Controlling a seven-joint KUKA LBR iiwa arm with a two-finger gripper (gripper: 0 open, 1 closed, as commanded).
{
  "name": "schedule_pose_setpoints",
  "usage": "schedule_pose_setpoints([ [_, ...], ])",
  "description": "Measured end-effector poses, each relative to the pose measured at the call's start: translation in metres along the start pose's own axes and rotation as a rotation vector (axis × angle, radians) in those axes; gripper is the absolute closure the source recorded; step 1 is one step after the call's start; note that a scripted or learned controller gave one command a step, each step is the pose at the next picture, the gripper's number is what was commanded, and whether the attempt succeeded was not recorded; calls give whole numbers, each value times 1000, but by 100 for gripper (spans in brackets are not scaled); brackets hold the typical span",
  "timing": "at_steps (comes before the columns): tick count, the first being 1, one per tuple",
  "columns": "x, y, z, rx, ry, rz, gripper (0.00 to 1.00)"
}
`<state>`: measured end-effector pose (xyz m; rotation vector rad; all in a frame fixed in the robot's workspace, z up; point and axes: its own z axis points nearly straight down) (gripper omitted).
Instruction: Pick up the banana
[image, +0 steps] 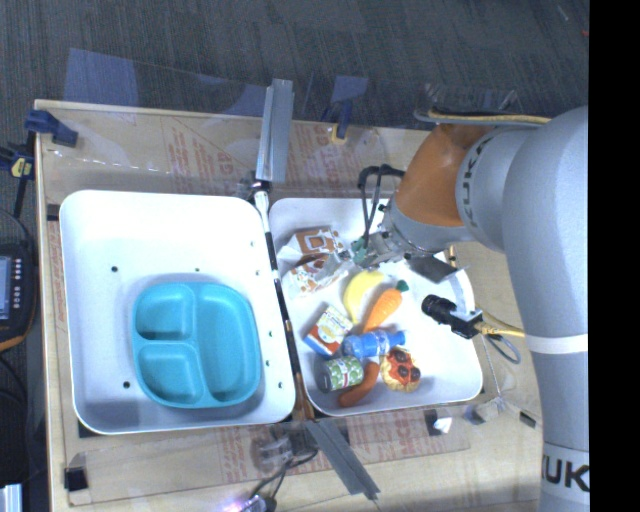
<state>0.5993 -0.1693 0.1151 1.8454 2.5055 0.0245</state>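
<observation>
**Banana lies just below the pincer in the crowded right bin**

The banana (360, 292), a short yellow shape, lies in the right bin (462, 372), just below and slightly left of the pincer (372, 248). Its long axis seems to run roughly from upper right to lower left, though foreshortening makes that hard to fix. The pincer hangs close over its upper end; whether it touches the fruit, or whether it is open or closed, cannot be told from this slanted view.

Directly beside the banana, on the far side from the bin's left wall, lies a carrot (384, 306), touching or nearly touching it. Left of the pincer sit small brown packets (312, 262); further below are a blue bottle (368, 345), a green can (343, 374) and a sausage (360, 388).

The coming move likely needs a short drop, with the carrot as the chief risk of a wrong grip.

Far left of the pincer, the other bin (90, 230) holds a blue divided tray (198, 345). Both bins rest on the worktop (150, 140).
</observation>
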Motion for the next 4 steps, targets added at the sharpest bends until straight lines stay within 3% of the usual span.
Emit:
schedule_pose_setpoints([
  [1,6,-42,14,19,8,-53,0],
  [2,-27,19,24,40,22,-88,0],
  [3,-28,17,15,49,22,-92,100],
  [4,2,32,-97,30,15,-47,100],
])
